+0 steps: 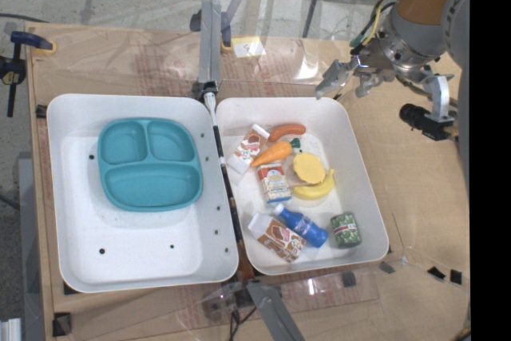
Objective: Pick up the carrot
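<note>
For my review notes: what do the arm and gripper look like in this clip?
The arm is grey with an orange band above the wrist; yellow and dark cables run along it. The gripper is metallic grey with two fingers, and a black cylindrical part juts beside the wrist.

- Carrot (272, 153) is crowded: sausage (287, 131) just behind, carton (247, 148) touching its left, box (275, 182) in front, yellow disc (308, 168) near right.
- Room above carrot is open.
- Left bin (72, 196) floor around plate (149, 163) is free.
</note>
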Motion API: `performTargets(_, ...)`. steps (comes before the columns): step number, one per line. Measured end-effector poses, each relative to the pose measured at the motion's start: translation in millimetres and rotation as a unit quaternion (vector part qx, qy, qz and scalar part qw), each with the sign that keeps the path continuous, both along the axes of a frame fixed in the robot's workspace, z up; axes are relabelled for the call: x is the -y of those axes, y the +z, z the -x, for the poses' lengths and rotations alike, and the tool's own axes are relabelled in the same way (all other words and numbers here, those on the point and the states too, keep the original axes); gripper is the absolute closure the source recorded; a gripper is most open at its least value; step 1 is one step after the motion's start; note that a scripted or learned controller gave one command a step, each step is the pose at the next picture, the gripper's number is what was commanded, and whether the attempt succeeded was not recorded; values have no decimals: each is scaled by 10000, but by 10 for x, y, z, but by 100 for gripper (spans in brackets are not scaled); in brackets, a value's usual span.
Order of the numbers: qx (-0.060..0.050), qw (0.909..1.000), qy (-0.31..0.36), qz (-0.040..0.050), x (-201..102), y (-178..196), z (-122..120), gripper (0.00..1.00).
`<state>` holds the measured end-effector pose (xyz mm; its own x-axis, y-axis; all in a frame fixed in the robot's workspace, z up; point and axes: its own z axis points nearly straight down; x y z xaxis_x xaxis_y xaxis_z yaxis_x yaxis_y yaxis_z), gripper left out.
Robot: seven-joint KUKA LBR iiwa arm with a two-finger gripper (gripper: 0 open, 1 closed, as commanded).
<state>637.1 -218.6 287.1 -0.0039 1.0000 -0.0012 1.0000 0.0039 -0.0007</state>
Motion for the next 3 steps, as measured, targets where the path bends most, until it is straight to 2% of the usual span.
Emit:
performTargets(1, 57, 9993, -363, -6, -206, -1821, 311, 0)
performTargets(2, -2, 9926, 1218, -5, -340, -1997, -100, 0)
performTargets(3, 5, 9924, 1229, 5, -332, -1876, -110, 100)
